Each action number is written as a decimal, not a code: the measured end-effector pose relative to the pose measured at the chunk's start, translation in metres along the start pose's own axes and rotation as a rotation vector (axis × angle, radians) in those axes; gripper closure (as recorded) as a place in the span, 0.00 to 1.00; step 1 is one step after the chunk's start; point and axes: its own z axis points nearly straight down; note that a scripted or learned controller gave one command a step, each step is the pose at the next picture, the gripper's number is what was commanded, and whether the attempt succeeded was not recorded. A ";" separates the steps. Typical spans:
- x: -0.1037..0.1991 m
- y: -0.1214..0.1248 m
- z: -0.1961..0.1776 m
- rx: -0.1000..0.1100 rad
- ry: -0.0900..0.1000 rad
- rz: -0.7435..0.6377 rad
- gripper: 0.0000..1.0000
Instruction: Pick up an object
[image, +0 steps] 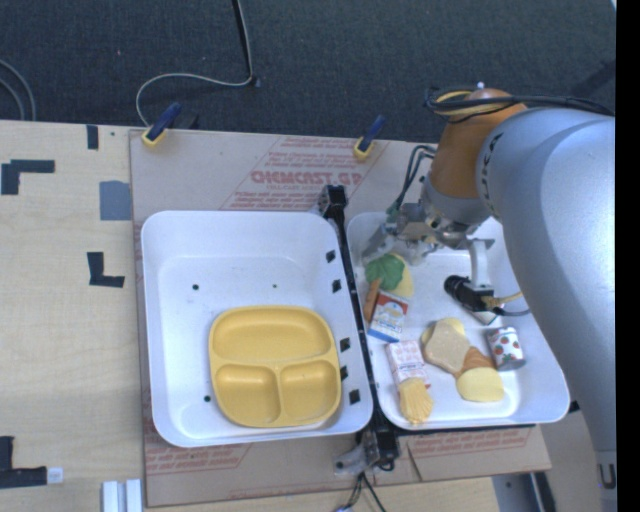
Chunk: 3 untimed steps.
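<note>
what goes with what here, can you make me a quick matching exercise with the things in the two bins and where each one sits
Things:
1. yellow divided tray
2. corn cob
3. small can
4. gripper

Places:
a. front edge of the right bin, pointing toward the camera
b. left bin, near its front
c. back of the right bin, above a green and yellow item
d. right side of the right bin, lying tipped

Pairs: 1-b, 2-a, 3-d, 4-c
</note>
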 end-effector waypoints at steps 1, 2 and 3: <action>0.005 -0.095 -0.002 -0.001 0.000 0.004 0.00; 0.004 -0.092 -0.012 -0.003 -0.003 0.003 1.00; 0.053 -0.112 -0.104 0.000 0.002 -0.002 1.00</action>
